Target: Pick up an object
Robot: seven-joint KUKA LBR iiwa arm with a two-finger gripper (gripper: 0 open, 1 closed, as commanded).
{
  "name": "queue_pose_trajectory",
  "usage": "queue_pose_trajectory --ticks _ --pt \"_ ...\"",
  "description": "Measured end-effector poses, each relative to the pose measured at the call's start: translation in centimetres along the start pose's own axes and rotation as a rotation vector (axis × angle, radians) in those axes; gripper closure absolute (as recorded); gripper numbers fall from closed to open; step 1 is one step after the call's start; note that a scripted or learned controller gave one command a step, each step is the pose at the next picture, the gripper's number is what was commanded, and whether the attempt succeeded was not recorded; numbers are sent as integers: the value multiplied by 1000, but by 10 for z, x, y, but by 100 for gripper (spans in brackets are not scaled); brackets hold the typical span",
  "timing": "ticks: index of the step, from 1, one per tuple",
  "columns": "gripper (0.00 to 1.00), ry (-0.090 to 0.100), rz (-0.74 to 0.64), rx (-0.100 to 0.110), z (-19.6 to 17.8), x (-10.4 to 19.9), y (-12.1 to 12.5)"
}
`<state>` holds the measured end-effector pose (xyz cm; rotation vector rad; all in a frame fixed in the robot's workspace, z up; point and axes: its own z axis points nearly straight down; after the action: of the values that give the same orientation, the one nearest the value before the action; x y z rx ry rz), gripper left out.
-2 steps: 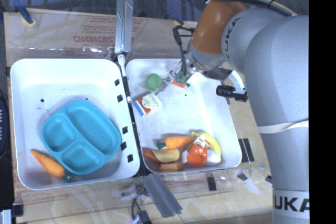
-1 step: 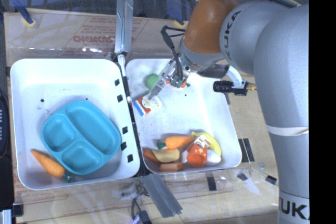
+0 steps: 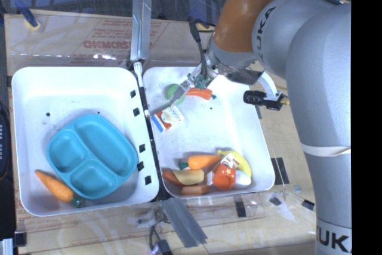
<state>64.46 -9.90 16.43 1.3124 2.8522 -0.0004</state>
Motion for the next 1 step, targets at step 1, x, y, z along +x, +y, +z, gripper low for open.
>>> queue_pose_trajectory --ticks 1 --pt "0 4 126 3 33 -9 3"
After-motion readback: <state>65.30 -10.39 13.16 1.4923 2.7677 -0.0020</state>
